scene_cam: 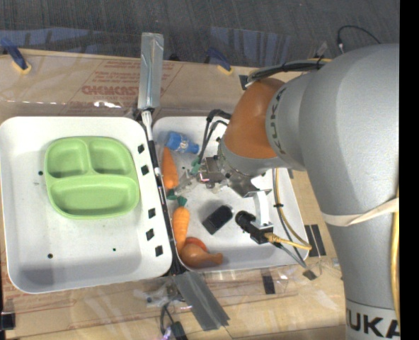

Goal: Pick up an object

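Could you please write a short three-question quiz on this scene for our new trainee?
1. True or false: the green plate lies in the left bin.
2. Which thing lies nearest the front edge of the right bin?
A. the blue bottle
B. the black block
C. the brownish piece beside a carrot
3. Fill in: the plate has ___ compartments.

Key
1. True. The plate is the one thing in that bin.
2. C. It lies at the bin's front left corner, below the carrot.
3. Three: two small ones at the back, one wide one in front.
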You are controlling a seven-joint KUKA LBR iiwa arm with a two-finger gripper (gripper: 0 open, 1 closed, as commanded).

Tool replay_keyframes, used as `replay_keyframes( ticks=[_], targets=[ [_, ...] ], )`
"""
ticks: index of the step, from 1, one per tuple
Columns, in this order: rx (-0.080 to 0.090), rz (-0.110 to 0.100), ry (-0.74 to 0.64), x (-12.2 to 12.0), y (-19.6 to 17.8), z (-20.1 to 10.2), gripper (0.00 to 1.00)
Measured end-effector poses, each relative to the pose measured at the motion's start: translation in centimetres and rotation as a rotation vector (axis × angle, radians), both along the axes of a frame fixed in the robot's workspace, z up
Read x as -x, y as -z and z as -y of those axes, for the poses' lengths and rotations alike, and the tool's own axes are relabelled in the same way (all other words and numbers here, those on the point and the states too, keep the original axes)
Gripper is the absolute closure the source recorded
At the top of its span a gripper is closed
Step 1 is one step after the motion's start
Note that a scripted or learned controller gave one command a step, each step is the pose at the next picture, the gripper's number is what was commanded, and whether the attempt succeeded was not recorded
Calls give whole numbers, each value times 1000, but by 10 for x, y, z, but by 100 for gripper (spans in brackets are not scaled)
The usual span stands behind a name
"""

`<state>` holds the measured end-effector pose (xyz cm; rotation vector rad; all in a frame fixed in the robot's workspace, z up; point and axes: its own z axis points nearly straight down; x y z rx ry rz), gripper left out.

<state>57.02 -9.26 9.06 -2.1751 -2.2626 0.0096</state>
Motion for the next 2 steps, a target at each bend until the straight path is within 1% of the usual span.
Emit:
replay_keyframes(
  ticks=[1,2],
  targets=[
    [-4,1,-22,94,-6,44,0],
    [-5,-2,-28,94,-15,43,100]
  ],
)
